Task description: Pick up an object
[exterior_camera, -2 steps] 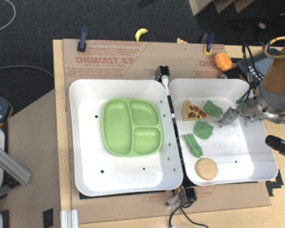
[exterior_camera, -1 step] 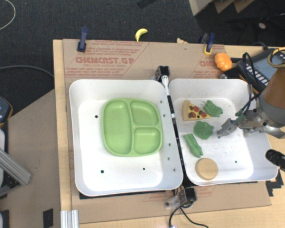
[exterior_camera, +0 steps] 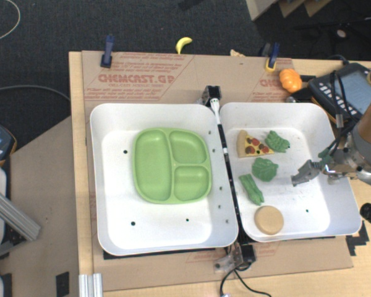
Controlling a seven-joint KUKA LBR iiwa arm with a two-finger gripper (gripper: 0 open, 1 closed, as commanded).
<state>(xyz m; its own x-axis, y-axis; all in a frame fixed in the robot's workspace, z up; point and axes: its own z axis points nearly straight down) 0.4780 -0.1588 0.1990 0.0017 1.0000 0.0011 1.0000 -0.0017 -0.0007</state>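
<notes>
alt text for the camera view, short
The gripper hangs low over the right bin, beside a pizza slice, three green toys and a tan disc. The left bin holds a green divided plate.

Bare floor right of green toy (exterior_camera: 264, 169)

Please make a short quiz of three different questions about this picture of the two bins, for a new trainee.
1. True or false: the green plate lies in the left bin of the camera view.
2. Which item lies nearest the front edge of the right bin? A) pizza slice B) round cookie C) orange fruit
3. Fill in: the gripper is over the ____ bin.

Key:
1. True.
2. B. The pizza slice is near the back, and the orange fruit sits outside the bins on the cardboard.
3. Right.
</notes>
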